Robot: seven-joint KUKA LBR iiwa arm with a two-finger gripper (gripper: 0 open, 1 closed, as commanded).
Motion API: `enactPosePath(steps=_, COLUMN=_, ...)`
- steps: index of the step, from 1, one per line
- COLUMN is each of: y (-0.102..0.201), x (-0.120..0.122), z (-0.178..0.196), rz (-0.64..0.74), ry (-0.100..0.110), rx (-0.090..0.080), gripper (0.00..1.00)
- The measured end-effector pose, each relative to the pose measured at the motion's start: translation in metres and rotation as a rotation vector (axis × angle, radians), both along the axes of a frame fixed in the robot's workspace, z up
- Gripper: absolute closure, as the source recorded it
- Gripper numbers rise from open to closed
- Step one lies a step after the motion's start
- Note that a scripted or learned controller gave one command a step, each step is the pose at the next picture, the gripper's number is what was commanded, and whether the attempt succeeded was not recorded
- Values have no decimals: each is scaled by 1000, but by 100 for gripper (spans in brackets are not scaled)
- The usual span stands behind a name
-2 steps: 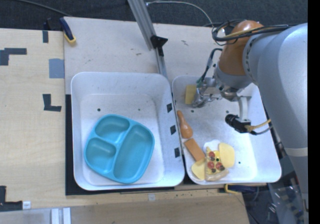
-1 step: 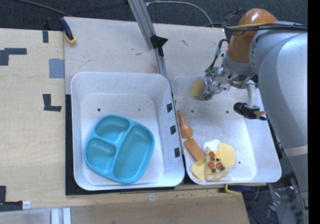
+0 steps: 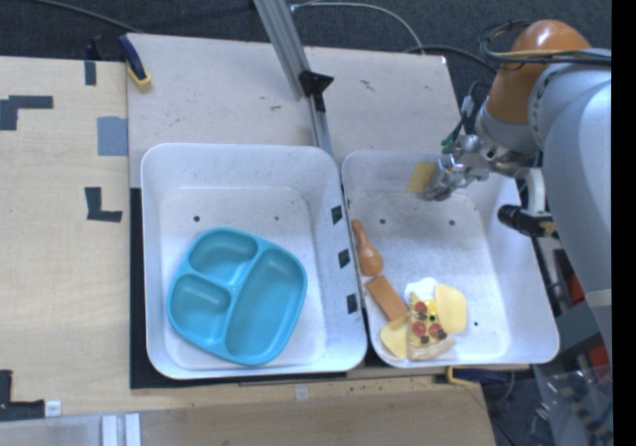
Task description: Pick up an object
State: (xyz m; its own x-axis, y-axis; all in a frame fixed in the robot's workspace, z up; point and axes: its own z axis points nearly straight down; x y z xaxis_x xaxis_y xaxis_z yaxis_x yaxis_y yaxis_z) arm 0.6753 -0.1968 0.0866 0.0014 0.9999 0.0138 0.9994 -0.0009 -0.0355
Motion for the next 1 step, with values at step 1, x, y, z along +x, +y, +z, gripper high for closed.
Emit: enactPosePath(steps=1, y=-7, x=0, z=10, rz=1, ry=-7, rx=-9, gripper=100)
